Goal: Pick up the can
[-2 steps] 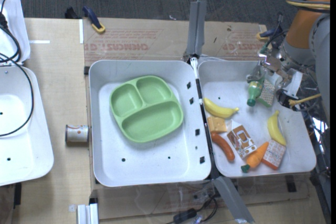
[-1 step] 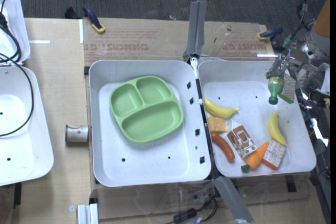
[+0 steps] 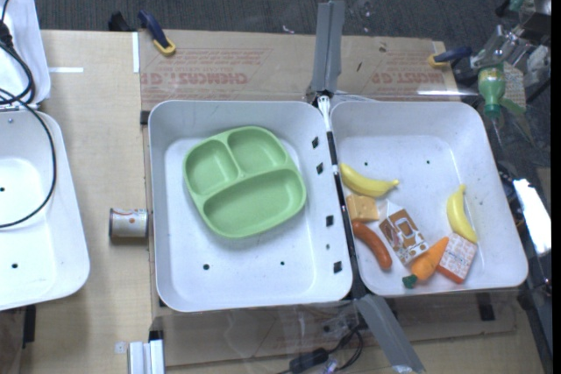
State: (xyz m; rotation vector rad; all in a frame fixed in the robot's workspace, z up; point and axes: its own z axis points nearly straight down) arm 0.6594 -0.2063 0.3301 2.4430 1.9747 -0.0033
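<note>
The can [image 3: 129,223] lies on its side on the worktop [image 3: 96,101], outside both bins, just beside the left wall of the left bin [image 3: 152,188]. Its long axis runs about left to right in the view, with one end toward that wall. We cannot tell the state of the tool. As the arm reaches in from the right, we judge that it must cross the right bin [image 3: 421,113] and the left bin with its green plate [image 3: 245,181] to come to the can. The room is narrow there: the can sits between the bin wall and a white tray [image 3: 70,258] further left, so a descent from above, closing across the short axis, seems safest to us.
</note>
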